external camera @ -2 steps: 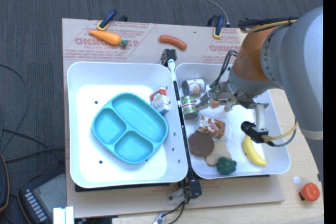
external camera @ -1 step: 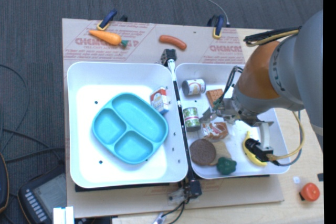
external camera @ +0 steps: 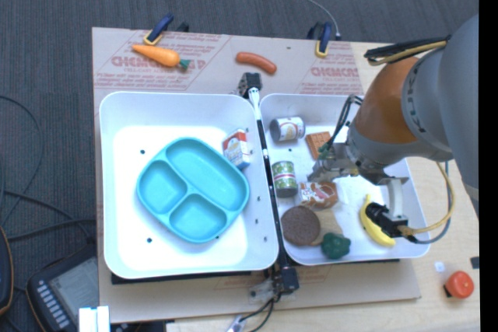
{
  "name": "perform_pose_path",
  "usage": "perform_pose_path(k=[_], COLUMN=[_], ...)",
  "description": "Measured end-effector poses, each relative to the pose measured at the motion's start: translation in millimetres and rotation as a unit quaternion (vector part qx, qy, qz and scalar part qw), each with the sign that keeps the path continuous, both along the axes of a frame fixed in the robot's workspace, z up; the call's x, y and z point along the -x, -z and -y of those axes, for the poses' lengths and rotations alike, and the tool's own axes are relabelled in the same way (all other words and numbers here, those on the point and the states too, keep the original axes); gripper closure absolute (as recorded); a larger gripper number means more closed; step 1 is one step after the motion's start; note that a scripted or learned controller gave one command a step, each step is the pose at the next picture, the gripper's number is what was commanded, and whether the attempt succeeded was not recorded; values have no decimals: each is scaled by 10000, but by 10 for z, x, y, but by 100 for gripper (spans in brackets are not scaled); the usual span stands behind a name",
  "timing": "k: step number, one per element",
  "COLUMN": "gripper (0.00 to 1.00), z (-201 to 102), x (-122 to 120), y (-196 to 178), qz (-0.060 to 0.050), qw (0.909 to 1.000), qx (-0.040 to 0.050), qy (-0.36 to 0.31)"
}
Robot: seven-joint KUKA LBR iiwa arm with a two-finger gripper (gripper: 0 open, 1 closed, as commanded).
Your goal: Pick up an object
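1. Camera view, the tool and its target: we take the right bin (external camera: 420,202) as our landmark; the tool (external camera: 331,167) hangs over the bin's middle, just above a small reddish-and-white packet (external camera: 319,194) that lies directly beneath and slightly toward the bin's near edge; we cannot tell whether the tool is released or clenched, since the wrist hides its tip; nothing is visibly grasped; we judge the packet the likeliest thing to be picked, its long axis running roughly across the bin from the dividing wall toward the arm.

2. Camera view, the crowd around it: against the bin's left wall stands a green-labelled can (external camera: 283,177); toward the far left corner lies a silver can (external camera: 289,128) on its side; beside that, nearer the bin's centre, a brown cracker (external camera: 317,142); at the near edge sit a dark brown round patty (external camera: 300,225) and a green lump (external camera: 336,246); a banana (external camera: 377,223) lies at the near right, close under the arm; we judge the can and the patty the nearest obstacles, both just beside the packet, so a straight descent looks safer than a sideways sweep.

3. Camera view, beyond the right bin: to its left, the left bin (external camera: 124,136) holds a blue divided plate (external camera: 193,189) and a small carton (external camera: 237,148); on the counter (external camera: 218,50) behind both bins lie a carrot (external camera: 158,55) and a sausage (external camera: 256,62), well apart from the tool.
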State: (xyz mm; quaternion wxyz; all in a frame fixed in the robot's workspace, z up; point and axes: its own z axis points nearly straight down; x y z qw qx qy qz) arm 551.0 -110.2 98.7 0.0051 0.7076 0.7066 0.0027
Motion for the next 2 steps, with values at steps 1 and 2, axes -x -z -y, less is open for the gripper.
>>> perform_pose_path(k=[1,2], gripper=[0,100], z=[12,11], x=[2,2], y=[-1,-96], qz=[0,-4], qw=[10000,10000], qx=[11,11], qy=[5,5])
